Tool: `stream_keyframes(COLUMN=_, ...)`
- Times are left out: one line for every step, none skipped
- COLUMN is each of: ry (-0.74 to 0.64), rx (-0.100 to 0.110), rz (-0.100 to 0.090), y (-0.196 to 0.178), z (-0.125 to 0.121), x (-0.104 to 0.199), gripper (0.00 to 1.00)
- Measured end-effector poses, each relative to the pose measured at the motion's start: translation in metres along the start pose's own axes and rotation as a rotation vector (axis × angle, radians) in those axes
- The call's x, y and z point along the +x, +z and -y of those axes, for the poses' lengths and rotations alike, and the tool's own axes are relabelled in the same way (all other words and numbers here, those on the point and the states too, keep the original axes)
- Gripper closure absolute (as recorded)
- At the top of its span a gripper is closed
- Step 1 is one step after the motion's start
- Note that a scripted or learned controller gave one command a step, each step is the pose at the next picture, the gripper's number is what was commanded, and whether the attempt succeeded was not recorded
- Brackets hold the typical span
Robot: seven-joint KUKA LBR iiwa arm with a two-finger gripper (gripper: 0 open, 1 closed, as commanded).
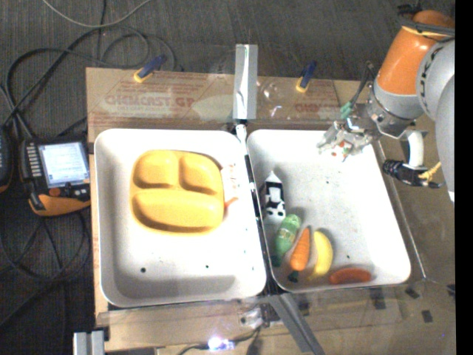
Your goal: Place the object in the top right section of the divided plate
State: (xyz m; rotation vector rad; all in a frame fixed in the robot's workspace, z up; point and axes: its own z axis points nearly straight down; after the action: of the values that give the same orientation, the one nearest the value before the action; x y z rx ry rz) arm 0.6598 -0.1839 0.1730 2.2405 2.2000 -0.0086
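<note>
Two bins, plate on one side, food on the other.
Nearest, a red sausage [350,276], banana [322,252] and carrot [299,249] crowd the right bin [369,198]; the yellow divided plate [177,191] sits in the left bin [118,265]; farthest, my gripper [341,140] hovers, whether wide or narrow I cannot tell.

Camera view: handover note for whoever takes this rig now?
Tool: hovering over the right white bin's top right corner, nothing seen in it.
Yellow divided plastic plate: in the left white bin, all sections bare.
Toys in the right bin: black-and-white cow, green vegetable, orange carrot, yellow banana, red sausage.
Done: nothing placed. Left: pick, carry, place.
</note>
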Motion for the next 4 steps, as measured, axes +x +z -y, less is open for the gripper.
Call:
stream_keyframes(ry=-0.096, rx=-0.001, rz=-0.005, y=-0.011, z=0.023, x=0.094, gripper=1.00)
stream_keyframes(ry=-0.141, rx=-0.024, rz=-0.003, y=0.046, z=0.073, x=0.085, gripper=1.00)
stream_keyframes(ry=-0.165, rx=0.000, rz=-0.007, y=0.059, z=0.165, x=0.053, gripper=1.00)
stream_keyframes(ry=-0.341, rx=-0.022, rz=0.008, y=0.081, z=0.172, x=0.075, gripper=1.00)
